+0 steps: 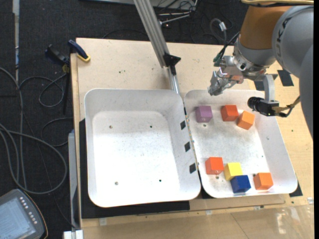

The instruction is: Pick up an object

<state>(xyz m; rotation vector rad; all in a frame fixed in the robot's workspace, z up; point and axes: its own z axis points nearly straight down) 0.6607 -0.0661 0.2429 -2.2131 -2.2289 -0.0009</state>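
The right bin (279, 148) holds several small cubes. A purple cube (203, 114), a red-orange cube (229, 112) and an orange cube (245, 119) lie near its far edge. Near its front edge sit a red-orange cube (214, 165), a yellow cube (232, 171), a blue cube (240, 183) and an orange cube (262, 180). My gripper (217, 88) hangs above the bin's far edge, a little behind and between the purple and red-orange cubes. Nothing shows between its fingers.
The left bin (99, 133) stands beside the right one. A slanted metal pole (152, 26) crosses the bench behind the bins. A blue and yellow clamp (77, 50) sits at the bench's far left corner. Cables lie on the floor to the left.
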